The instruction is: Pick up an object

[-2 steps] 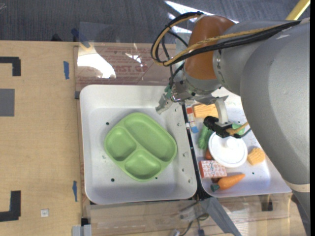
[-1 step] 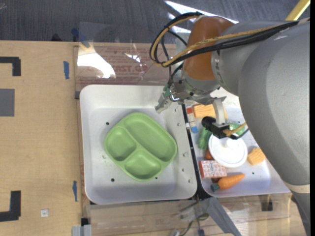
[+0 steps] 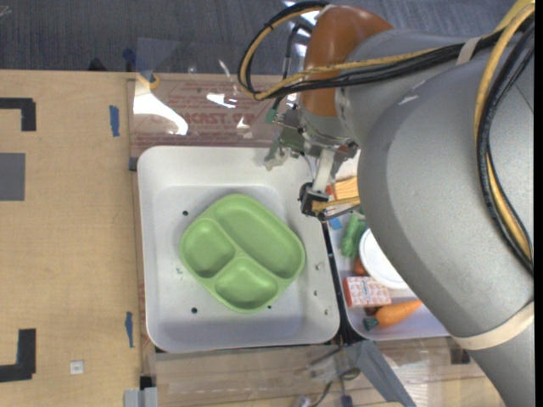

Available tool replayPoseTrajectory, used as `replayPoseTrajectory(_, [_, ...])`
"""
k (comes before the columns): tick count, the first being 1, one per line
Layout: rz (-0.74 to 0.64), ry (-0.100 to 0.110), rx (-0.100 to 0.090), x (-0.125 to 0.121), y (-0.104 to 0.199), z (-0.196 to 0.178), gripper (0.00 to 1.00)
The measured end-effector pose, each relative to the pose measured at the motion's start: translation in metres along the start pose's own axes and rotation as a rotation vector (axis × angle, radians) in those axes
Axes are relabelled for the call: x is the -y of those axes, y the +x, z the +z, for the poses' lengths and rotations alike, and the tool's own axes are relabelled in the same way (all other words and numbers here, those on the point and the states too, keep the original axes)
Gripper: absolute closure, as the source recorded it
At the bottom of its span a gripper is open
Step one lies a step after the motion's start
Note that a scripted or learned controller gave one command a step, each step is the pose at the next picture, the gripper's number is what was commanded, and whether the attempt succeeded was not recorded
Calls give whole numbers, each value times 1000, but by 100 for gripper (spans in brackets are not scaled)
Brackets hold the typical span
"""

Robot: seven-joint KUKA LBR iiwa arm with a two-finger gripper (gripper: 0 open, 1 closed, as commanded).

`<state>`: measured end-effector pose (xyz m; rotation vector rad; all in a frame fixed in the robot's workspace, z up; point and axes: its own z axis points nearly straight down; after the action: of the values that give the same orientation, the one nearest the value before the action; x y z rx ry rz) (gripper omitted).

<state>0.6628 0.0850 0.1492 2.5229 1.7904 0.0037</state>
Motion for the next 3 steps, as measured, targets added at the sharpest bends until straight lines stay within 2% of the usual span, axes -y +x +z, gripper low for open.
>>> replayPoseTrajectory(1, [70, -14, -12, 4, -3, -1, 0])
replayPoseTrajectory(3, [187, -18, -14, 2, -1, 0, 0])
